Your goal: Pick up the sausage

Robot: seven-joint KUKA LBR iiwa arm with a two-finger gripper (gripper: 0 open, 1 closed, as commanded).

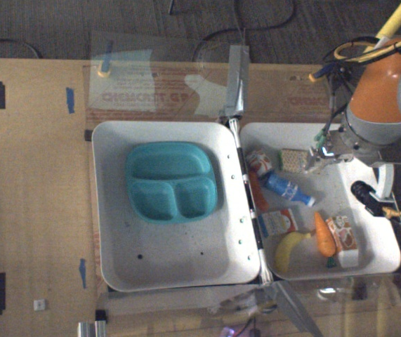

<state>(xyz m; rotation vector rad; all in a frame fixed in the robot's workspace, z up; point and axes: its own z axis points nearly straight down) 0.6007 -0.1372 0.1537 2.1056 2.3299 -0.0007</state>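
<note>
Two white bins sit side by side: the left bin holds one teal divided plate, the right bin one banana, one carrot, one blue bottle and several small packets. The sausage is a slim reddish-orange stick lying along the right bin's left wall. The gripper hangs over that bin's far edge, well apart from the sausage; I cannot tell whether it is open.

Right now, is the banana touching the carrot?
Apart. The camera view shows a strip of white bin floor between the banana and the carrot.
</note>
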